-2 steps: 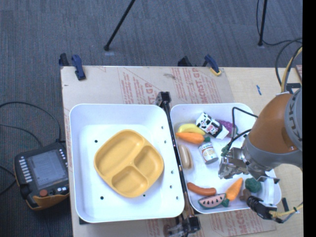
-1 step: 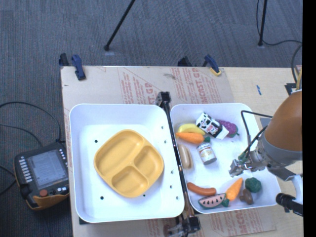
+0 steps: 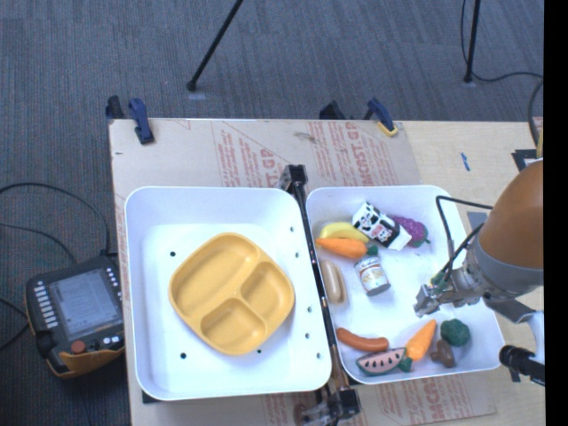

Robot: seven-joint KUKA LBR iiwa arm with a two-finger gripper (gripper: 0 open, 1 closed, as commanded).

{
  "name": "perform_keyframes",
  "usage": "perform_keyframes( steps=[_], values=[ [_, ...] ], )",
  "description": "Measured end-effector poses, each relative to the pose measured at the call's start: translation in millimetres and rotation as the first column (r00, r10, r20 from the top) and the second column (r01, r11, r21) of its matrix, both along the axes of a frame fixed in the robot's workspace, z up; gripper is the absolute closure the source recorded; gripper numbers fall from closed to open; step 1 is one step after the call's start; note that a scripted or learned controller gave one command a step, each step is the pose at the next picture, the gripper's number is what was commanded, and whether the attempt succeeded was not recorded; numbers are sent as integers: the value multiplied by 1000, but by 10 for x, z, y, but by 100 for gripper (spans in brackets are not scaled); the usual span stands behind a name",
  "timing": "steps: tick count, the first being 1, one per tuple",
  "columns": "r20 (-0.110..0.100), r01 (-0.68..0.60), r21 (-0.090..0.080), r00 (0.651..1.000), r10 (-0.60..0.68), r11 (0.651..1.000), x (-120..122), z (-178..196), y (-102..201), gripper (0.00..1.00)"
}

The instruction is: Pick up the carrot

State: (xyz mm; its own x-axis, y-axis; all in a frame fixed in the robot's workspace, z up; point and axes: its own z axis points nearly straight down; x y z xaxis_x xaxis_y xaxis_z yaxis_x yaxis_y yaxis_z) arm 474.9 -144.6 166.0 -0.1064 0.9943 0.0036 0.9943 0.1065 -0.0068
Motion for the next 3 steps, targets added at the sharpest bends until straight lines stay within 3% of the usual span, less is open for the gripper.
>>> perform_keyframes(
  steps=[1, 2, 3],
  values=[
    [0, 2, 0, 1000, -2, 1000, -1, -2, -2, 0],
    [0, -47, 2, 999, 47, 999, -5, -808, -337, 0],
    [-5, -38, 5, 999, 38, 999, -20, -721, -351, 100]
  ],
)
